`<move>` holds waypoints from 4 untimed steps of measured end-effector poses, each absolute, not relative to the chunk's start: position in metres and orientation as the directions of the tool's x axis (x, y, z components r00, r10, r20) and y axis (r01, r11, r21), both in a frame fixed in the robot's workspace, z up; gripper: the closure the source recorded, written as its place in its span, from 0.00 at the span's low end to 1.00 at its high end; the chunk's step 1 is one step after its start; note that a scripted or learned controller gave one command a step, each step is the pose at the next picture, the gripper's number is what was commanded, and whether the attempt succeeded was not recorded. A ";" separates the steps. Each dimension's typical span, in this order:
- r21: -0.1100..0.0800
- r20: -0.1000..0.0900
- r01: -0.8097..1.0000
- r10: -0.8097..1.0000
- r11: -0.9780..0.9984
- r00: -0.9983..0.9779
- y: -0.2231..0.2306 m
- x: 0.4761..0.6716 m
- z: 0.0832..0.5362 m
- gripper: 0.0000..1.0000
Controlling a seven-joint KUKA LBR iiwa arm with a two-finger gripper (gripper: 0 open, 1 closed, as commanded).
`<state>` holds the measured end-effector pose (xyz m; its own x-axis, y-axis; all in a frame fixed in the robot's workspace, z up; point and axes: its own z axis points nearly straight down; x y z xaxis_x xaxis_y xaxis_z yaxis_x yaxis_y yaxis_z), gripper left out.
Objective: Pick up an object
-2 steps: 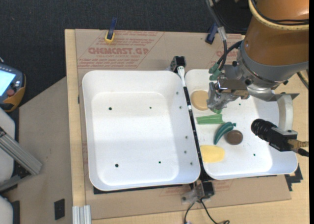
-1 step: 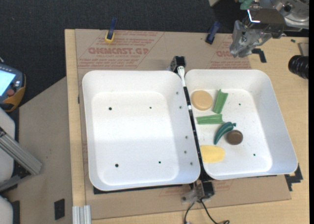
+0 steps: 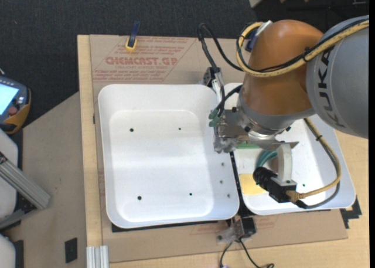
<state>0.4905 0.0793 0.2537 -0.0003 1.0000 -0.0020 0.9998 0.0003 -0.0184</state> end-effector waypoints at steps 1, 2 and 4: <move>0.016 0.000 1.000 1.000 -0.007 0.007 0.017 0.480 0.384 1.00; 0.022 0.000 1.000 1.000 0.001 -0.001 0.019 0.523 0.540 1.00; 0.010 0.001 1.000 1.000 0.004 -0.004 0.043 0.532 0.356 1.00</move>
